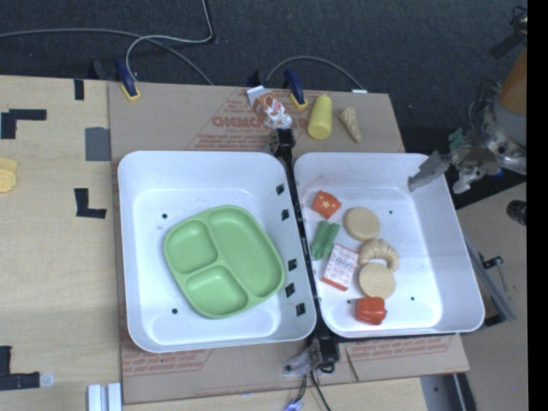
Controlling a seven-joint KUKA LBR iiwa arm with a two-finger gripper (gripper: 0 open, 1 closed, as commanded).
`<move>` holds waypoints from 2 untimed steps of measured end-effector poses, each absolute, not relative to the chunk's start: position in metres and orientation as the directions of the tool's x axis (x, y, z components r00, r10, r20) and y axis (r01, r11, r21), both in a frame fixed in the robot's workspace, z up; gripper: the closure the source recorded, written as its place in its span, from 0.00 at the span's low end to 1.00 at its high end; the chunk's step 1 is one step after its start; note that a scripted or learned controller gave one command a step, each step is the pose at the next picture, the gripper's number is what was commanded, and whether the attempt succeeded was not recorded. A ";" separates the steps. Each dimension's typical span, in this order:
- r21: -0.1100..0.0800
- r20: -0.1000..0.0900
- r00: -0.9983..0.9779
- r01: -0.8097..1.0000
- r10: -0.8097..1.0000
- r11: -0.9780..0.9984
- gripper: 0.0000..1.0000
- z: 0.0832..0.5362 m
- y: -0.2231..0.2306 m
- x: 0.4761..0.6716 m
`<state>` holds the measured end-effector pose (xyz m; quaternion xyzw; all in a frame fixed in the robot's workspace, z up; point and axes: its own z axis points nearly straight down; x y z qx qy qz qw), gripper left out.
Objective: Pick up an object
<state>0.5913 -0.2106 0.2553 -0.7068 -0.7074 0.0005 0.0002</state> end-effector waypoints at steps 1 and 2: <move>-0.004 0.002 -0.002 1.000 1.000 0.002 0.00 0.153 -0.152 0.561; 0.002 -0.001 -0.001 1.000 1.000 0.001 0.00 0.086 -0.128 0.565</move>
